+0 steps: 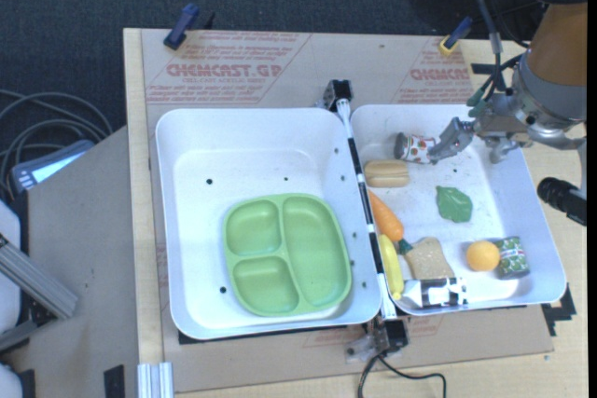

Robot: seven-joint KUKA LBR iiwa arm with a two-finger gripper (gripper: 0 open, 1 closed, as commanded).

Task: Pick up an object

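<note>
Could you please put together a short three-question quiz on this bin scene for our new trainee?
1. True or false: the green three-compartment plastic tray lies in the left white bin.
2. Which lies nearest the two-finger gripper? A) round orange fruit B) small spotted can C) yellow banana
3. Fill in: the orange carrot lies along the right white bin's ____ wall.

Key: 1 true; 2 B; 3 left.

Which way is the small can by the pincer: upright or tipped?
Tipped. The small can lies on its side on the right bin floor, one round end facing left, beside the pincer.
</note>
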